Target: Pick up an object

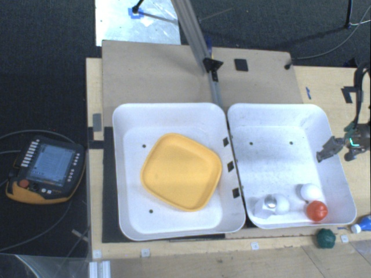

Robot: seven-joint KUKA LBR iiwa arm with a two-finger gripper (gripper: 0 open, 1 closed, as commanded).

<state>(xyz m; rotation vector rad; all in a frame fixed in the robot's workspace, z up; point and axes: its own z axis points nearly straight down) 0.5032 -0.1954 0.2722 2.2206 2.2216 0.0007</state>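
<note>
One gripper [331,148] shows at the right edge of the view, its dark tip reaching over the right wall of the right bin [272,123]. Whether it is open or closed cannot be told at this size, and nothing is visible in its grasp. A small green light sits on the tool just behind the tip.

Two white bins sit side by side on the bench [151,74]. Four black clips run along the seam where they meet.

Three small objects lie in the right bin, all grouped near its front wall and well apart from the gripper tip:
- One red ball [316,211], in the front right corner.
- One white ball [309,192], touching the red ball on its upper left.
- One white and silvery item [271,204], left of the two balls; its shape is too blurred to name.

One object lies in the left bin [130,126]: one yellow plate [181,171], squarish with rounded corners, near the middle of the floor.

Two small items lie on the bench outside the right bin's front right corner: one dark green ball [325,238] and one blue and white item [363,225] at the frame edge.

One orange and grey pendant [45,168] with a screen rests on the dark floor to the left of the bench.
</note>
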